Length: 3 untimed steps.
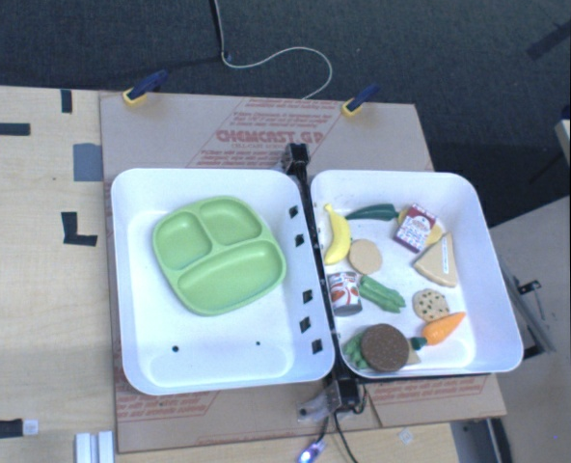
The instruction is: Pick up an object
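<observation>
Nothing is judged to have been picked up yet: every object lies at rest in the bins, and the whole grasp is left to be done. The right bin (pixel 488 258) is crowded with toy food. A banana (pixel 337 236) is seen along its left wall, with a green pepper (pixel 370 212) just beyond it at the far side and a tan round biscuit (pixel 366 257) beside it. A small red-and-white carton (pixel 414 228) is set near the far right, touching a cheese wedge (pixel 438 261). Toward the near side, a small can (pixel 344 293), a green pickle (pixel 382 294), a cookie (pixel 429 304), a carrot (pixel 443 328) and a brown burger patty (pixel 385 347) are gathered close together. In the left bin (pixel 136 258), a green divided plate (pixel 220 254) is laid toward the far side. The state of the fingers cannot be told, and no object is seen held or touched.
</observation>
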Each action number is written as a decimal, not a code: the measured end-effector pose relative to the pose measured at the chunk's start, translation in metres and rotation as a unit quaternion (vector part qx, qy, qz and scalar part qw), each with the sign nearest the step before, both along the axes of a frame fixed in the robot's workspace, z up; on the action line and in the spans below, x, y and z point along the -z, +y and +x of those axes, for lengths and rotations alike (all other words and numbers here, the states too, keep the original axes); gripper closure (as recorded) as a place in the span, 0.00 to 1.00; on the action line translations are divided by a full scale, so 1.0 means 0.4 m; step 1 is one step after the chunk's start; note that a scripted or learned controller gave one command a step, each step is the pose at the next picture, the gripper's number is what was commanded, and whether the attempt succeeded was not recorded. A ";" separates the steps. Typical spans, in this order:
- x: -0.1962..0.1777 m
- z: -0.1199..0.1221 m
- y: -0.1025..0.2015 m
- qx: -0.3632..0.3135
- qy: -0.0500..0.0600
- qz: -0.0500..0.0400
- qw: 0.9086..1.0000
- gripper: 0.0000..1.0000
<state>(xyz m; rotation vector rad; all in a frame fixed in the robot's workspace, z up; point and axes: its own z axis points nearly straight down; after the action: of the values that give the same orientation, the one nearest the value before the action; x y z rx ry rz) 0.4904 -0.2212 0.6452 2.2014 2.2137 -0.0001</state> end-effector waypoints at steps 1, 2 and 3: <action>-0.026 0.001 0.001 0.000 -0.001 -0.001 1.000 1.00; -0.052 0.003 0.002 -0.001 -0.001 -0.001 1.000 1.00; -0.077 0.005 0.003 -0.001 -0.002 -0.002 1.000 1.00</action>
<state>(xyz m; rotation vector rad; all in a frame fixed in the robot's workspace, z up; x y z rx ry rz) 0.4922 -0.2198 0.6761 2.1951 2.2123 -0.0005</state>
